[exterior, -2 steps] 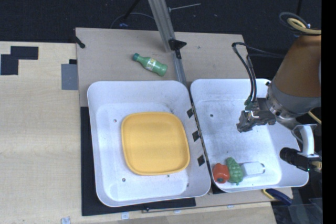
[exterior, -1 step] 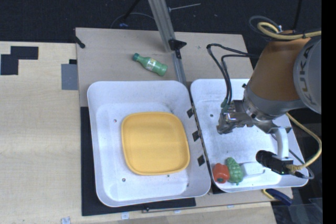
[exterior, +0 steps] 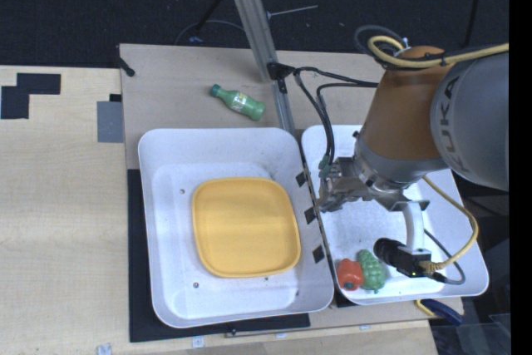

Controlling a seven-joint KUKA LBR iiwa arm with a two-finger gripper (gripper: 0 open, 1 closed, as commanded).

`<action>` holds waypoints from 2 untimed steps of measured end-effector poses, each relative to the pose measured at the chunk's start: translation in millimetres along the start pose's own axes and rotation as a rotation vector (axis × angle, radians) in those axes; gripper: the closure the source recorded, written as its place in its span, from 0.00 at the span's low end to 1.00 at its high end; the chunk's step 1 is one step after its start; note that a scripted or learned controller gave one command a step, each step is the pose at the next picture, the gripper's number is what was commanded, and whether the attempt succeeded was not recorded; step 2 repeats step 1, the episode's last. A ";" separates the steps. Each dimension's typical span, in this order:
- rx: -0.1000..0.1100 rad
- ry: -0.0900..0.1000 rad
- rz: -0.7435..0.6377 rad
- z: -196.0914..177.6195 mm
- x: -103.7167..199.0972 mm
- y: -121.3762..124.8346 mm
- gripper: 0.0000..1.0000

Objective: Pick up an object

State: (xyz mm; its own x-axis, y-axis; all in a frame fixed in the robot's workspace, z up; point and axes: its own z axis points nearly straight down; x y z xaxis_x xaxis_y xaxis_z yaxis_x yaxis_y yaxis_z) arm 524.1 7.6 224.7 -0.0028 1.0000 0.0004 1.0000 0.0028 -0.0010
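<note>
Right now my hand (exterior: 331,194) hangs low over the right bin (exterior: 470,278), close against its left wall. From this slant I cannot tell whether it stands wide or narrow, and I would not claim it holds anything.

The nearest things to take are a small red toy (exterior: 350,273) and a knobbly green toy (exterior: 373,270). They touch each other in the near left corner of that same bin, closer to the front rim than my hand is.

To do this step well, I judge I should slide toward that corner, centre over just one of the pair and come straight down. The wall is close and the two touch, so a skewed approach could catch the rim or shove the neighbour aside. Both look rounded and may slip, so I would close across the middle rather than at an end.

Further out, the left bin (exterior: 158,179) carries a yellow plate (exterior: 245,226), flat and hard to grip. A green bottle (exterior: 238,101) lies on its side on the tabletop (exterior: 166,87) behind the bins.

By count: two bins, one red toy, one green toy, one plate, one bottle.
</note>
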 end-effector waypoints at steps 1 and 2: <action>-0.001 0.000 -0.002 -7.1 59.5 -13.6 1.00; -0.001 0.000 -0.002 -7.1 59.5 -13.6 1.00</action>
